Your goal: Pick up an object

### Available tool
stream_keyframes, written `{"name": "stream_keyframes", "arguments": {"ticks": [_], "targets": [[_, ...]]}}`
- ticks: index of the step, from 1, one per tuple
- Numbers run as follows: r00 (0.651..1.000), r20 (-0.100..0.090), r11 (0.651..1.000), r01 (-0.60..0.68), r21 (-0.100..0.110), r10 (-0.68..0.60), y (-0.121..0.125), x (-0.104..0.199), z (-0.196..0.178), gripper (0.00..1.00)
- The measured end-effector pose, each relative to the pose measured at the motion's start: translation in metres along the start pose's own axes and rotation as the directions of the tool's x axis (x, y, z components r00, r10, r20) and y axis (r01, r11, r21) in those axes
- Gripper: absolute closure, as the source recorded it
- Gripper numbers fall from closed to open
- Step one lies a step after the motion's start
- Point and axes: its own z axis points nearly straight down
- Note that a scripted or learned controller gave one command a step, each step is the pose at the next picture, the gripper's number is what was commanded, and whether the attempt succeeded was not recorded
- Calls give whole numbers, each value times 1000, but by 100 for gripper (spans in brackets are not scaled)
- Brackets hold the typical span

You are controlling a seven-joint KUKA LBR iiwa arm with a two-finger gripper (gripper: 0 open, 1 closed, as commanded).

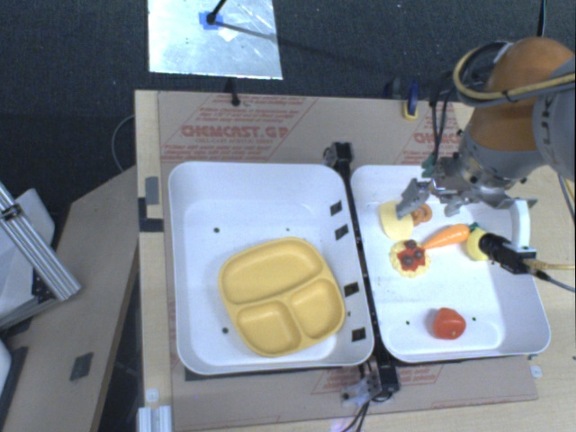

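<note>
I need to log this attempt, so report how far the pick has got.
Done: the arm has reached into the right bin and its gripper sits low over the back of it. In hand: nothing visibly lifted; the pale yellow block lies in the bin just beside the gripper. Left: grasping and raising an item. The carrot, tomato and small yellow piece with red topping lie untouched.

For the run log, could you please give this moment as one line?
gripper: over right bin, above pale yellow piece | grasp: none seen | carrot, tomato: lying in bin | yellow tray: left bin
</note>
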Motion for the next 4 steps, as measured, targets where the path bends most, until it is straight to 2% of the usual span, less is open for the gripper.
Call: {"name": "stream_keyframes", "arguments": {"ticks": [1, 2, 3, 4], "targets": [[1000, 1, 1000, 2, -11, -2, 3, 0, -6, 0], [1000, 0, 1000, 0, -7, 0, 2, 0, 57, 0], [1000, 0, 1000, -1, -7, 1, -1, -2, 100, 0], [1000, 1, 1000, 0, -14, 0, 1, -2, 122, 0]]}}
